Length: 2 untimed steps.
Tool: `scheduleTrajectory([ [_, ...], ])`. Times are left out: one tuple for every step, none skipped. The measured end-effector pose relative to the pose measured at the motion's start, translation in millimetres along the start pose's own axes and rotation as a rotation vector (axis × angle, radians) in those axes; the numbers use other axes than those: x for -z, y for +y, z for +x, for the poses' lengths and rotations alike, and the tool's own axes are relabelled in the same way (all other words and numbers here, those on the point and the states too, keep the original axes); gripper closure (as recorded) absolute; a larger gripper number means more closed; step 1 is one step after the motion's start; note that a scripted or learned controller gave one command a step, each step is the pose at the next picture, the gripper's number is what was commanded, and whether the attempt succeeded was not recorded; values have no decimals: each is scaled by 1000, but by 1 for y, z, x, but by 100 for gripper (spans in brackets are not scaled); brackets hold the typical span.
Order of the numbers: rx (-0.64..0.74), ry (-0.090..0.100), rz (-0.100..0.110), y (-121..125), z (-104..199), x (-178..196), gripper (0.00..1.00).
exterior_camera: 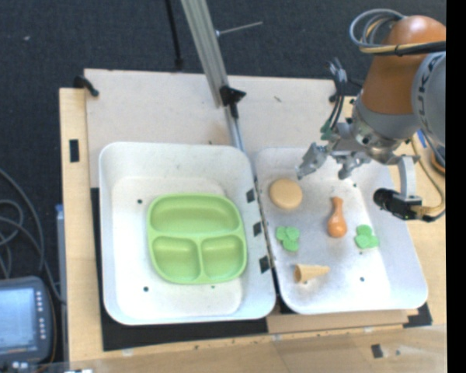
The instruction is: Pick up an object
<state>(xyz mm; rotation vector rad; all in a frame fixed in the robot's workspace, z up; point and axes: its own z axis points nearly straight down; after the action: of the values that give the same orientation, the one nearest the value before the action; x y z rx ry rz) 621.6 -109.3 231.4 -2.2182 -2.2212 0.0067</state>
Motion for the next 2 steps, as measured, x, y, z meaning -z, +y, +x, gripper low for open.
scheduleTrajectory([
  [-2, -1, -2, 6, -3, -44, 0],
  [-4, -1, -1, 3, -3, -87, 0],
])
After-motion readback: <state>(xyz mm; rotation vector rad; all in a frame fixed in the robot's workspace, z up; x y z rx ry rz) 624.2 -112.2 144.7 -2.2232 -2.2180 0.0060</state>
